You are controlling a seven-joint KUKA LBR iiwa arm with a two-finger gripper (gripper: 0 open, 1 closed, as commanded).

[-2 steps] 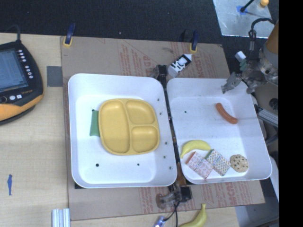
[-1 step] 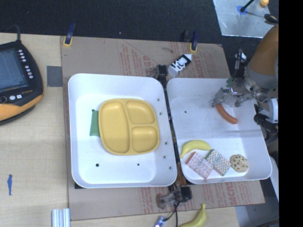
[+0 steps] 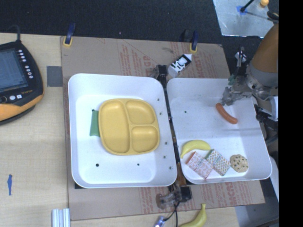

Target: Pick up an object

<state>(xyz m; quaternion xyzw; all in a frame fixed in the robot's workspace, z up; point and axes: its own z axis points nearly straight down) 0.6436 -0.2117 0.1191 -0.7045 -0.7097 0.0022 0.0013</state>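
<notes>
Two shallow white bins on the bench; landmark is the right bin (image 3: 246, 141). Grey arm with orange band (image 3: 265, 56) reaches over its far right corner. Gripper (image 3: 231, 97) hangs just above the upper end of the small red-orange sausage (image 3: 227, 113), which lies near that corner; finger state: cannot tell. Advice: centre over the sausage's middle, straddle its narrow width, then descend.
</notes>
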